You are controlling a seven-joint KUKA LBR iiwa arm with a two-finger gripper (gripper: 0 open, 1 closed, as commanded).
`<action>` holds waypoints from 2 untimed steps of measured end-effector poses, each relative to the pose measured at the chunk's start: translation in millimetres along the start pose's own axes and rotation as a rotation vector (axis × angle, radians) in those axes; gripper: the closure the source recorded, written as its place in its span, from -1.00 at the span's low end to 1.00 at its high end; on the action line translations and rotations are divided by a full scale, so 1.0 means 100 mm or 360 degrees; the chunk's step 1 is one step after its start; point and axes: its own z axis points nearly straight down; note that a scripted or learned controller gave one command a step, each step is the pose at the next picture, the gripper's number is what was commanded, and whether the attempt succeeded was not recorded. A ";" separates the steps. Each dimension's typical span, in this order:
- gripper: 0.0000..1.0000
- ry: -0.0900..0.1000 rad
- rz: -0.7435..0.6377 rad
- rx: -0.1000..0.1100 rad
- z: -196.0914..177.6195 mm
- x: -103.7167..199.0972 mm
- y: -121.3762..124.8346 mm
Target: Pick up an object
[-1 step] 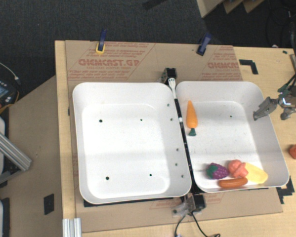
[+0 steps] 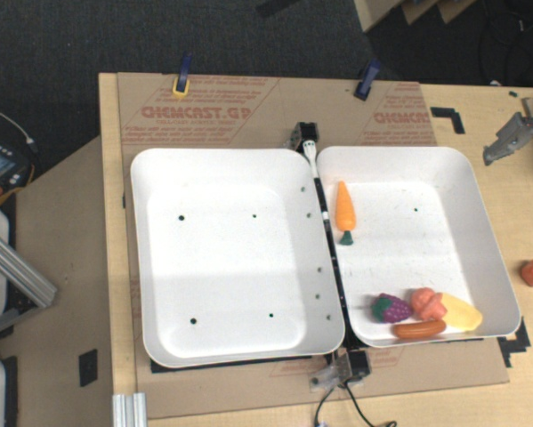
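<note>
Claw [image 2: 512, 140] at right edge, grip state unclear | carrot [image 2: 344, 205] in right bin [image 2: 462, 172]

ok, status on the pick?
Gripper off right of the bins, holding nothing. Toy carrot lies alone in right bin. Nothing blocking it.

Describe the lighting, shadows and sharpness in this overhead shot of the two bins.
Camera view: even, soft light; the left bin is brighter across its near half, dimmer across the far half. The carrot and the toy food cluster are slightly soft. The gripper at the right edge looks blurred.
</note>
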 end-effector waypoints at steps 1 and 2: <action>-1.00 0.0001 0.0004 0.0006 -1.23 0.30 -0.09; -1.00 0.0008 0.0006 0.0029 -1.36 0.73 -0.54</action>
